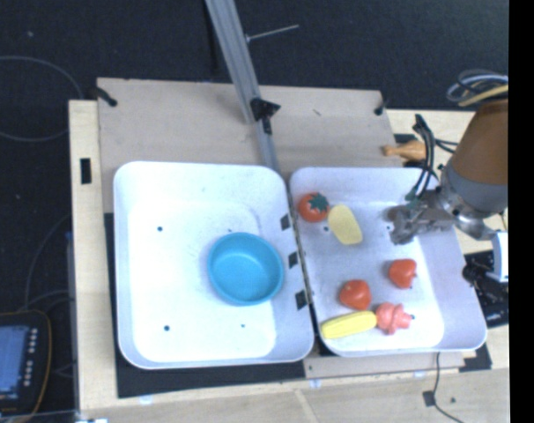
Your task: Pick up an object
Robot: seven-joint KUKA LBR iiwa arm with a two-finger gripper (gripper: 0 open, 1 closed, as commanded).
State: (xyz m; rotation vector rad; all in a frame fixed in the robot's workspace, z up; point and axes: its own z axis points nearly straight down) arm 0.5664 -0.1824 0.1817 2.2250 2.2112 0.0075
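Note:
The right bin [443, 324] holds several small toys. A red tomato with a green top [314, 206] lies at its far left, with a pale yellow piece [344, 225] beside it. A red piece [403, 272] sits mid-right and another red piece [355, 293] lies nearer the front. At the front lie a yellow banana-like piece [348, 324] and a pink piece [392, 317]. My gripper [403, 223] hangs over the right bin's far right part, above and behind the mid-right red piece. Nothing shows between its fingers.
The left bin [144, 236] holds a blue bowl [244, 268]. A grey metal pole [236, 51] slants down to the gap between the bins. Cables [478, 86] and dark hardware [483, 280] crowd the right edge. A tablet [11, 359] lies at the lower left.

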